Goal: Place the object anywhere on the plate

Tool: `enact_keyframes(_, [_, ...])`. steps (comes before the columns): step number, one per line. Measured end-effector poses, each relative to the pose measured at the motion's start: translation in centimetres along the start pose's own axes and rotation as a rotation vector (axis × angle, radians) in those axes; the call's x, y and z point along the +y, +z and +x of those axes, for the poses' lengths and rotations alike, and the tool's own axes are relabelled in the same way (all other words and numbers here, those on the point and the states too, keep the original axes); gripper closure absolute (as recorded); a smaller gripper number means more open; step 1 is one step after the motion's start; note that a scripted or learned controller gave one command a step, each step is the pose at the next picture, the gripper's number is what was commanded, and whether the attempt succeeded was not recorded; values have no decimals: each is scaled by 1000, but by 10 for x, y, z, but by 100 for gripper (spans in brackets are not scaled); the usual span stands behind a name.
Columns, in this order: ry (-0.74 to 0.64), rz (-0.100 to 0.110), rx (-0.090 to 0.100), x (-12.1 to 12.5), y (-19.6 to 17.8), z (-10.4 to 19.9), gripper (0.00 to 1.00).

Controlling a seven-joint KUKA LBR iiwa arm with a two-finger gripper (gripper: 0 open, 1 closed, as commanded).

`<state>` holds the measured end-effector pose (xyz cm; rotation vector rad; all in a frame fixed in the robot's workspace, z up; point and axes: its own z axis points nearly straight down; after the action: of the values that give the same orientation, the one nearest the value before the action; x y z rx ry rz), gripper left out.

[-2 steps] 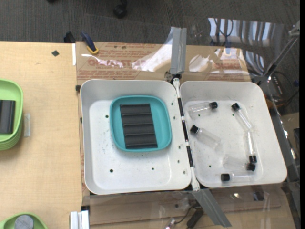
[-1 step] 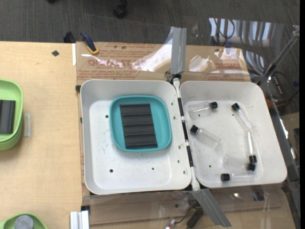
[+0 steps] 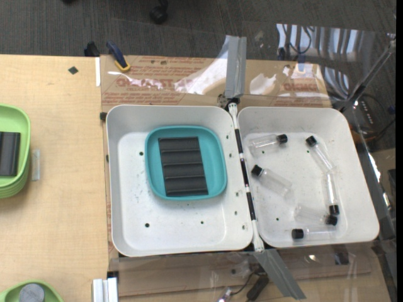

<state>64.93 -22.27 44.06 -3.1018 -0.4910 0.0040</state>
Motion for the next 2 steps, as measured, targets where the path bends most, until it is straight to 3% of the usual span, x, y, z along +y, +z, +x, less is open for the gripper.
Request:
enact_keyframes(1, [111,0,2,0,-1,1,0])
enact_keyframes(2, [111,1,1,1,-1,3,0])
